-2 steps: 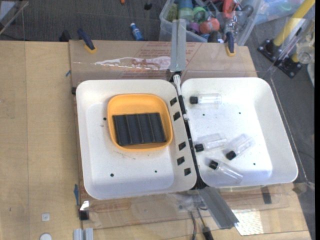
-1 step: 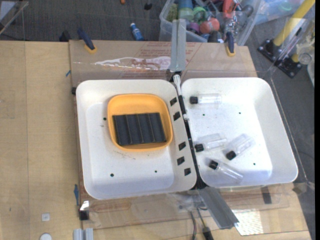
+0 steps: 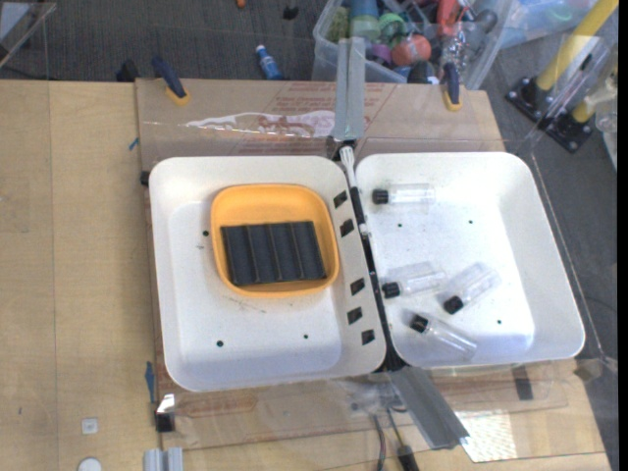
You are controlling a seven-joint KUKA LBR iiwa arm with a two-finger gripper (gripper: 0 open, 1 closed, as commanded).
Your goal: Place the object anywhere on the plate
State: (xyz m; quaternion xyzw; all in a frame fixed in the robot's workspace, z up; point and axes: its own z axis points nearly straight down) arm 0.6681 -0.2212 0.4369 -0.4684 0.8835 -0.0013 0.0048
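1. Camera view looks down at a slant on a wooden bench bearing two shallow white bins side by side.
2. We see the left bin holding an orange plate, a rounded square set a little toward 12 o'clock of the bin's centre.
3. A black ridged block lies flat on the plate, covering its middle and its 6 o'clock half, touching the plate alone.
4. The right bin holds four clear vials with black caps, all lying on their sides.
5. One vial lies toward 11 o'clock of that bin. A second vial lies toward 8 o'clock, and a third vial lies just beside it near the centre. A fourth vial lies toward 6 o'clock.
6. A row of small black tabs runs along the seam between the bins.
7. A clear tub of coloured toys stands beyond the bench at 12 o'clock.
8. We cannot tell the state of the gripper.
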